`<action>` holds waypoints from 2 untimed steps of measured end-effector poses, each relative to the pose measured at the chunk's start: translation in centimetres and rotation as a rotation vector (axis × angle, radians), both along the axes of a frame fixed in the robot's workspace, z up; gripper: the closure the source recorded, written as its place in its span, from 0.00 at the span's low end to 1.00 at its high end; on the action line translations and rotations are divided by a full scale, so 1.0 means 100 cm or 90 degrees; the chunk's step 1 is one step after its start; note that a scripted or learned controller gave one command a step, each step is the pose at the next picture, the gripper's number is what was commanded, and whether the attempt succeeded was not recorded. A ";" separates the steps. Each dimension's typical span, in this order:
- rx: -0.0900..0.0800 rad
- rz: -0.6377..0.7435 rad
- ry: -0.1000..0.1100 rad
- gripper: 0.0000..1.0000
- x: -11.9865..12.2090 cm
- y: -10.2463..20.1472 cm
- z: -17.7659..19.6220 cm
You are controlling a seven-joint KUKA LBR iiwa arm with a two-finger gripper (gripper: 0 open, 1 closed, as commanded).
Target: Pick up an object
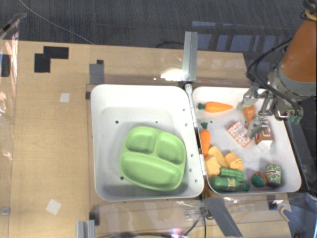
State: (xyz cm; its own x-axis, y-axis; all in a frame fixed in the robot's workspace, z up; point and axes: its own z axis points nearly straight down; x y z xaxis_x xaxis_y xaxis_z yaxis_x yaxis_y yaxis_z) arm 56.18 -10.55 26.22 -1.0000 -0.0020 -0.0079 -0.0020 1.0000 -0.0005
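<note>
- The desk (pixel 49 148) is pale wood, with black square marks near its far left corner.
- The left bin (pixel 106 133) holds a green divided plate (pixel 152 157), lying flat toward the near side.
- A metal post (pixel 190 56) stands at the far end of the seam between the two bins.
- In the right bin (pixel 292 180), a toy carrot (pixel 215 107) lies across the far left part; a second carrot (pixel 204 139) lies along the left wall.
- Near that second carrot sit yellow corn-like pieces (pixel 223 161), touching each other, and just nearer, a green bottle (pixel 229 183) on its side.
- A red-and-white packet (pixel 238 133) lies about mid-bin.
- A small green can (pixel 273 175) stands in the near right corner, with a small red and green piece (pixel 259 180) beside it.
- The tool (pixel 257 114) hangs over the far right part of the right bin, above the packet's right side. Its fingers look spread, and I see nothing gripped between them; an orange item (pixel 248 112) shows just left of it.
</note>
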 end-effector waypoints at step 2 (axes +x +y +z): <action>-0.001 -0.024 -0.008 0.00 -0.069 -0.039 -0.171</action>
